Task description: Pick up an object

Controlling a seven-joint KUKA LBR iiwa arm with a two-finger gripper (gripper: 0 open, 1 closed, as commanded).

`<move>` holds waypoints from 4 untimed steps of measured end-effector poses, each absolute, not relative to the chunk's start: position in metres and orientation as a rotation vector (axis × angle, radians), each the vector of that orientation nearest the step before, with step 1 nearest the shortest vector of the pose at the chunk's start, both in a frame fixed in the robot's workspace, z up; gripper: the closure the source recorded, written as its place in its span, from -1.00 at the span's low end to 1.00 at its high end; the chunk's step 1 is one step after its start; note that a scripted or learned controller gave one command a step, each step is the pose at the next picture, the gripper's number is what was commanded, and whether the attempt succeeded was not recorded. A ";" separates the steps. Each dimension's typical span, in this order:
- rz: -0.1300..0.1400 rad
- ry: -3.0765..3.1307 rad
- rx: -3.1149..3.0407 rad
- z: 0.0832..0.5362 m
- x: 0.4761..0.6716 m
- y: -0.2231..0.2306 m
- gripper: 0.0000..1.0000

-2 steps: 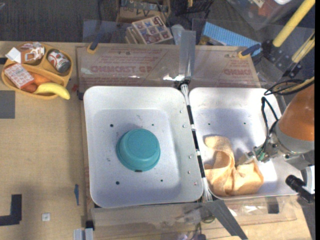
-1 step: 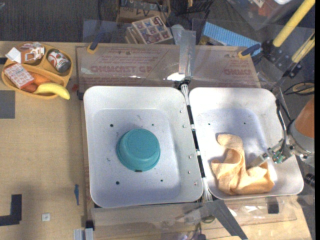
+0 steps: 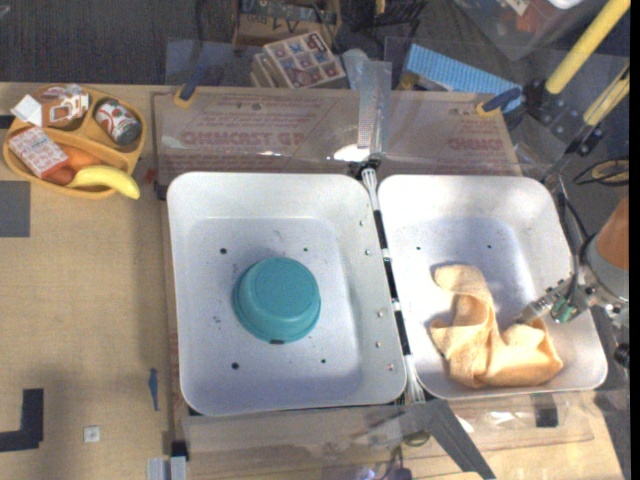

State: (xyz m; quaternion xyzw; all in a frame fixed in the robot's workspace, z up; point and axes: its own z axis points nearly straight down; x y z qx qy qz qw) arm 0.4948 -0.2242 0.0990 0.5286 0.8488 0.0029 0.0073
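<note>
We see the gripper [image 3: 541, 308] low in the right bin [image 3: 470, 203], right at the edge of the crumpled yellow cloth [image 3: 487, 340], but we cannot tell if it is open or closed, or if it has the cloth. The teal bowl [image 3: 278, 299] sits upside down in the left bin [image 3: 200, 218], alone. We think nothing is lifted yet, so the picking up is still to do
</note>
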 end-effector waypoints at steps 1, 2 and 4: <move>0.001 2.678 1.635 0.154 0.480 -0.183 1.00; 0.001 2.678 1.635 0.154 0.480 -0.184 -1.00; 0.010 2.636 1.680 0.100 0.541 -0.131 1.00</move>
